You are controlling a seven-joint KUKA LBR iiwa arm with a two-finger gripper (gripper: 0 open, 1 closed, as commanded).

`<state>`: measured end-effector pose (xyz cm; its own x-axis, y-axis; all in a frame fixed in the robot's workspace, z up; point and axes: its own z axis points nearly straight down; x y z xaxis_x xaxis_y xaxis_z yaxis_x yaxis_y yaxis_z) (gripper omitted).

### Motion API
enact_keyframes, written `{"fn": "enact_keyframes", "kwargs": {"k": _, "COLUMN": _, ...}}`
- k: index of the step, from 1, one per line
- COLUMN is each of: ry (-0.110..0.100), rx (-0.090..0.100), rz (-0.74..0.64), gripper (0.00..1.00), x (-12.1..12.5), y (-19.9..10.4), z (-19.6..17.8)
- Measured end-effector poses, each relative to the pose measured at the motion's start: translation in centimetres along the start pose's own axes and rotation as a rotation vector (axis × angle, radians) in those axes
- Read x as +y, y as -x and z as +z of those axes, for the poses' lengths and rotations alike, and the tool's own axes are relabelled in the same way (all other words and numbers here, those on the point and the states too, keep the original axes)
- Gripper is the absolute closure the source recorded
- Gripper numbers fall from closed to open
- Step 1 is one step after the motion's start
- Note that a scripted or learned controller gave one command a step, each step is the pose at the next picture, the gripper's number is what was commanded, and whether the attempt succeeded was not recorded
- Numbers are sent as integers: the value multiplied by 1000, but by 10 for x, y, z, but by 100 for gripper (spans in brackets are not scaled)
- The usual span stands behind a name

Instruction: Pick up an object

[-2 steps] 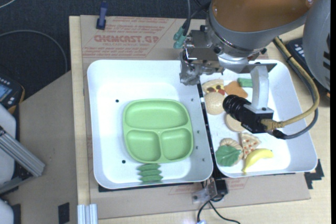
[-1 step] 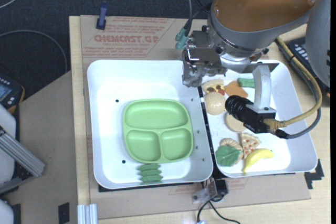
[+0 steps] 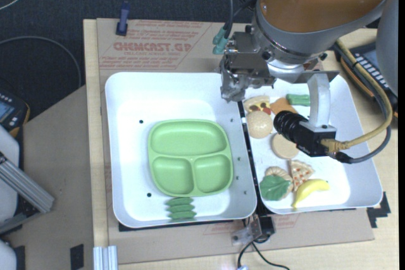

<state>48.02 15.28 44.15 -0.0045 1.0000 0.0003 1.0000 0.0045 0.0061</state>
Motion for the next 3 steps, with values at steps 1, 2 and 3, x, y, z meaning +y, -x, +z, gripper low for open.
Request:
{"fn": "enact_keyframes", "kwargs": {"k": 1, "ry": -14, "rx": -3, "rz": 11, "gripper": 100, "x": -2, "y": 45, "z": 59}}
{"fn": "enact_keyframes", "kwargs": {"k": 2, "ry": -4, "rx": -1, "rz": 4, "gripper": 100, "x": -1, "y": 42, "z": 45}}
{"fn": "enact_keyframes", "kwargs": {"k": 3, "ry": -2, "rx": -1, "rz": 4, "gripper": 100, "x": 0, "y": 41, "z": 35}}
